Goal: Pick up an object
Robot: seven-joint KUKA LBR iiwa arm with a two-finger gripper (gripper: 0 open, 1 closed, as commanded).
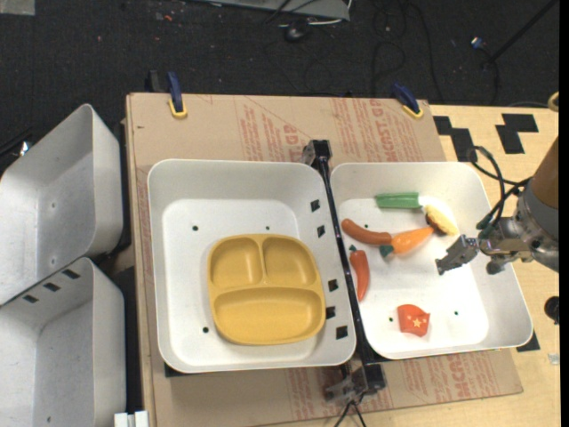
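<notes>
I cannot tell how the gripper (455, 258) stands; it should centre over the carrot (411, 239) just left of it.

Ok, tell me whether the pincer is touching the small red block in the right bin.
Apart. The camera view shows bare white bin floor between the pincer and the small red block.

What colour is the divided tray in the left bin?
Mustard yellow; the divided tray shows plainly in the camera view.

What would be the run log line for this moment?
arm: over right white bin, right side | gripper: above bin floor, nothing seen between fingers | nearest: orange plastic carrot, yellow corn piece | left bin: yellow divided plate
</notes>
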